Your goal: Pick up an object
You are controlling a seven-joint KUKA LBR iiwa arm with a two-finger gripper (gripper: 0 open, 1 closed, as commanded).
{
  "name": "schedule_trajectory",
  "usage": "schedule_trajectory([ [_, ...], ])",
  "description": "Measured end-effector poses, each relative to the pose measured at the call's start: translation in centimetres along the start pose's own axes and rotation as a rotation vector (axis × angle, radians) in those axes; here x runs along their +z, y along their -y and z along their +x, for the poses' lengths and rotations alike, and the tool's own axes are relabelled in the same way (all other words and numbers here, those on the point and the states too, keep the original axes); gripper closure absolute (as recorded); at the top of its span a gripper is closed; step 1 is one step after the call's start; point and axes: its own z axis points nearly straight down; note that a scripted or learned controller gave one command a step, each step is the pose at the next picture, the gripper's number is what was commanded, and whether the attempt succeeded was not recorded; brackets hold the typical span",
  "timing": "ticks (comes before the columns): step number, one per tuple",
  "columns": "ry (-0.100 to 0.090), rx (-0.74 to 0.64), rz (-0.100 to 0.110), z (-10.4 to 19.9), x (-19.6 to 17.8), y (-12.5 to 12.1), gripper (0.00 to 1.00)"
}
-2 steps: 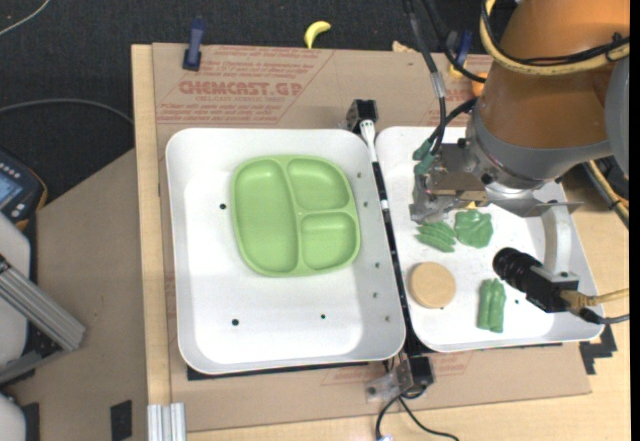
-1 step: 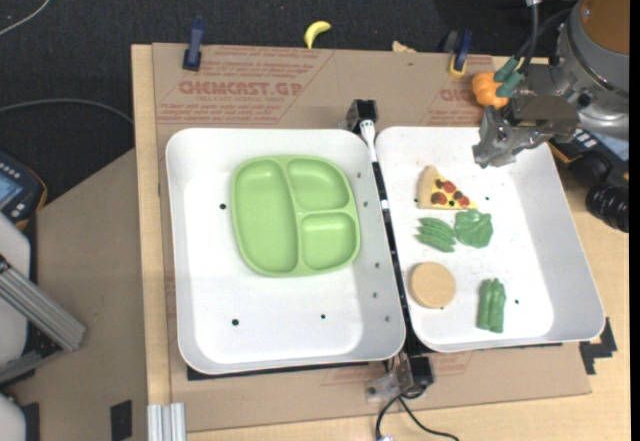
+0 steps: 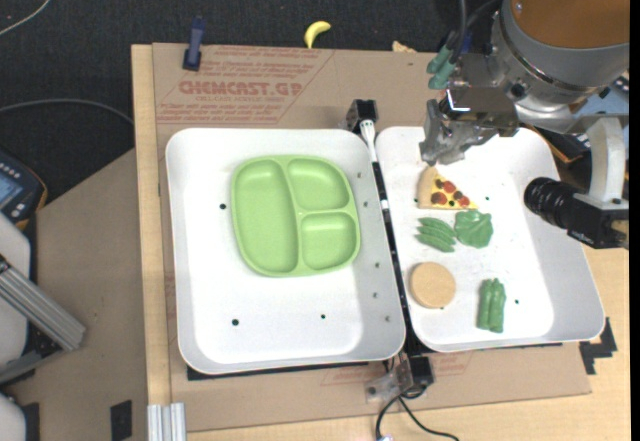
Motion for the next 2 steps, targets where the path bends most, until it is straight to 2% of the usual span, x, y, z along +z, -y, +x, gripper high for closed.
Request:
schedule_trajectory([
  [1,0.003,0.000,0.016,6.2,9.6,0.2,1.00],
  [2,0.003,0.012,0.012,2.3,13.9,0.1,1.00],
])
